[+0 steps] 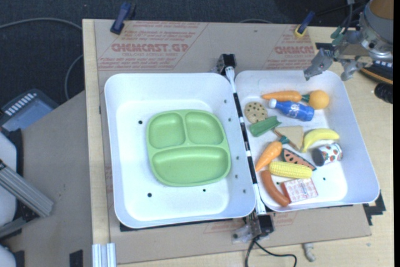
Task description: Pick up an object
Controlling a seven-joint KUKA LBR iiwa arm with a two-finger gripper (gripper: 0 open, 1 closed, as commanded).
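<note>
End effector [330,67] open above right bin's [359,153] crowded toy food.

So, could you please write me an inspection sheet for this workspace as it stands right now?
Surface: brown board with red print, bearing two white bins side by side.
Job's things: right bin holds toy food: blue bottle, banana, corn cob, two carrots, cookie, orange, sausage, watermelon slice.
Clutter: green divided plate lies in the left bin.
End effector: fingers spread, above the right bin's far edge, holding nothing.
Cables: one runs off the board's near edge; a grey one on the dark floor at left.
Surroundings: two blue clamps on the far edge of the board.
</note>
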